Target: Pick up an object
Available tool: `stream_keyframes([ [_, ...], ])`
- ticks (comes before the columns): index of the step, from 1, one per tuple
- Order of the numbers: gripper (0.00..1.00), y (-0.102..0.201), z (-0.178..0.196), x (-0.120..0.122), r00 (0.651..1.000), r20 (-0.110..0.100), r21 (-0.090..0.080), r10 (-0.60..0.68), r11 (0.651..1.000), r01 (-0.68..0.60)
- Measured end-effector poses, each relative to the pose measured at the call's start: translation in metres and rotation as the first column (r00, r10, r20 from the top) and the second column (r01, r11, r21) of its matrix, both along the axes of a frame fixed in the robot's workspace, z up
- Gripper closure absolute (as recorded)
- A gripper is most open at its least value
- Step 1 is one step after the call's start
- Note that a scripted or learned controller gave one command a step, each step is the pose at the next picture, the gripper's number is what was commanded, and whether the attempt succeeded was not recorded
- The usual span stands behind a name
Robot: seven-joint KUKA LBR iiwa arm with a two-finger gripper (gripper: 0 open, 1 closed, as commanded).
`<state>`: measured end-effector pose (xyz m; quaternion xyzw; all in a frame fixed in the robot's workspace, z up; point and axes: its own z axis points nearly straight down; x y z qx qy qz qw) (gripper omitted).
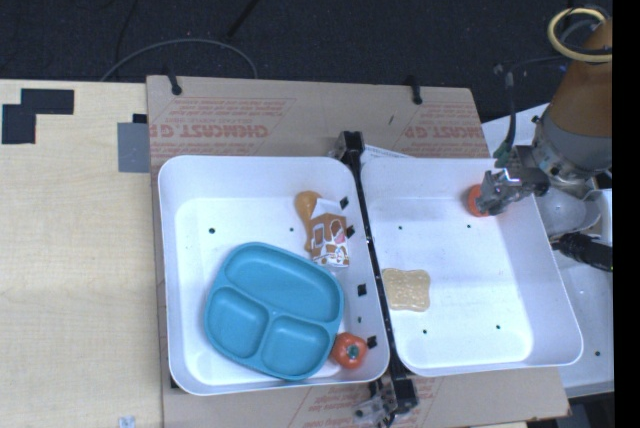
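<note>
My gripper (493, 190) hangs over the far right part of the right bin (560, 316), low near its back wall. A small red-orange round object (475, 201) lies right at the gripper's tip, on its left side; I cannot see whether it is gripped or just touched. A flat beige slice (405, 289) lies on the right bin's floor near the divider. In the left bin (180, 216) are a blue divided plate (272, 309), a red tomato-like piece (349, 351), an orange-brown piece (307, 206) and a small patterned packet (329, 241).
A black divider bar (365, 246) runs between the two bins. The bins rest on a cardboard sheet (300, 116). The arm's grey body with its orange band (583, 91) stands at the right edge, with cables beside it.
</note>
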<state>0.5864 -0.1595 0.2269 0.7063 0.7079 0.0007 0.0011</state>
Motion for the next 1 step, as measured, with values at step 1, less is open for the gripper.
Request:
stream_keyframes([
  [1,1.0,-0.0008,0.0221,0.0002,1.0,-0.003,0.001,0.0,1.0,0.0],
])
